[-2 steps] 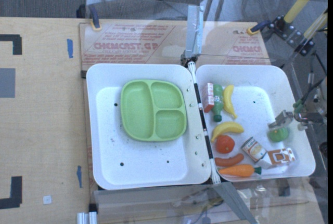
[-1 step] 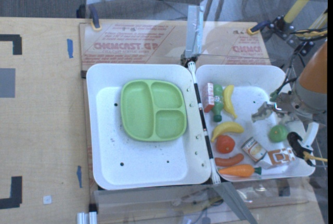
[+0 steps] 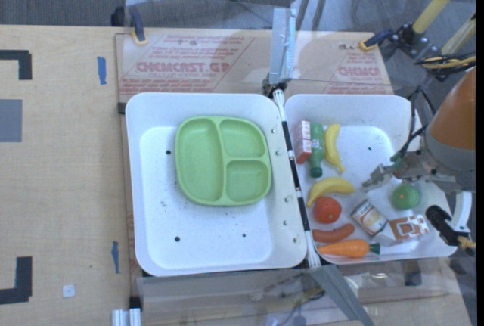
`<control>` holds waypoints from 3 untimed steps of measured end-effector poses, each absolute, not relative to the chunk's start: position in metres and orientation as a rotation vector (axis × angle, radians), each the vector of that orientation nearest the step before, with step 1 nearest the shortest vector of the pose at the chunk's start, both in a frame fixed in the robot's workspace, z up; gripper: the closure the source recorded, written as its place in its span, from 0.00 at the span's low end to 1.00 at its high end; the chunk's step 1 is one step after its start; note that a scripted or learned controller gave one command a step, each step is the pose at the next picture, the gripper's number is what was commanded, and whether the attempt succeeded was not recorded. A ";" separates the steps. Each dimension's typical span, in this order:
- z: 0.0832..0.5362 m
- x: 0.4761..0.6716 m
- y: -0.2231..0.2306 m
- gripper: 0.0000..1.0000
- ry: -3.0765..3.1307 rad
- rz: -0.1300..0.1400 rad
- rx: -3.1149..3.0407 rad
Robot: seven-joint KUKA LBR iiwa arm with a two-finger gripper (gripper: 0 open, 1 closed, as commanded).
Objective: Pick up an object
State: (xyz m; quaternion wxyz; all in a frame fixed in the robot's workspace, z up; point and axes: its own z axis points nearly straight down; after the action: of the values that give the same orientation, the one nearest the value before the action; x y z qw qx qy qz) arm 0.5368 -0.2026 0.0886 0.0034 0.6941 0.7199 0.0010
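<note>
The hand (image 3: 399, 175) hangs over the right bin (image 3: 363, 107) by a green apple (image 3: 405, 197); I cannot tell its grip. The round apple may roll toward the small can (image 3: 369, 217) if nudged

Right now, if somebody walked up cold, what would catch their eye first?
Probably the green divided plate, alone in the left bin. Next, the cluster of toy food in the right bin: two bananas, a tomato, a carrot and a sausage. The arm's orange band looms at the right edge.
</note>
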 end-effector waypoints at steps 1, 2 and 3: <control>0.089 0.484 -0.145 0.00 2.470 0.011 1.922; 0.089 0.559 -0.139 0.00 2.476 0.007 1.914; 0.089 0.616 -0.124 0.00 2.587 0.004 1.764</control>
State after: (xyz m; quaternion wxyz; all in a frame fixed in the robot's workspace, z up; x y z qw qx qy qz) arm 0.6156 -0.1241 0.0885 0.0054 0.5634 0.8261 0.0014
